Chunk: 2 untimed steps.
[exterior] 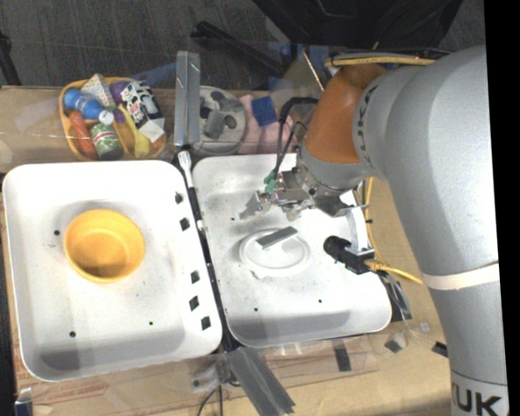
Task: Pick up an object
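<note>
The gripper (273, 197) was seen just above the grey bar (275, 239) on the white ring (274, 253), finger state untellable; a slip off the flat bar was judged likely.

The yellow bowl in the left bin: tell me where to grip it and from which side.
Grip the yellow bowl by its rim, coming straight down from above. It sits upright with its mouth open, so the thin rim is exposed all round, and it stands apart from the left bin's walls. This is a judgement.
</note>
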### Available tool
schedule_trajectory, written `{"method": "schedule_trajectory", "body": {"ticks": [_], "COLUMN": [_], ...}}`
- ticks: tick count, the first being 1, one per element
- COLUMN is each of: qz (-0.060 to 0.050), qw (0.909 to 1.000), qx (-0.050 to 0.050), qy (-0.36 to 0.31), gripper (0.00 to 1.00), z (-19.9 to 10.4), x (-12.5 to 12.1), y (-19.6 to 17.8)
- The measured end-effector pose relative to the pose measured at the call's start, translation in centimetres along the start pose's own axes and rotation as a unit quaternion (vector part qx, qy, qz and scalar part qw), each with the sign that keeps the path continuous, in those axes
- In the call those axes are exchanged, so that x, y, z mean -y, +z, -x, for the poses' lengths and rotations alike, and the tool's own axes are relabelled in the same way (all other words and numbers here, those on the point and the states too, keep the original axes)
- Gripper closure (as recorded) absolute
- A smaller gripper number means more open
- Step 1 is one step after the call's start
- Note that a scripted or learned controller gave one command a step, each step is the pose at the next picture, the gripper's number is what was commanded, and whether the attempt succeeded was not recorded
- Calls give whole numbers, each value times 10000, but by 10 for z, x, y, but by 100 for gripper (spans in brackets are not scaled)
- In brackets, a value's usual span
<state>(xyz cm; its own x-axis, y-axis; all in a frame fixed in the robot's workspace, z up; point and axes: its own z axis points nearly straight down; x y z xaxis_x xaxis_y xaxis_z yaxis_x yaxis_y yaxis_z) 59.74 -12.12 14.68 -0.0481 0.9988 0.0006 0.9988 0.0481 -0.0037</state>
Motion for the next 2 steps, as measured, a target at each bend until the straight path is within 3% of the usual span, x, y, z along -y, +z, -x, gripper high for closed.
{"method": "schedule_trajectory", "body": {"ticks": [1, 2], "qz": [6, -2], "qw": [9985, 9983], "qx": [-3, -6], "qy": [-540, -574], "gripper": [0, 100], "z": [43, 42], "x": [-1, -2], "y": [55, 45]}}
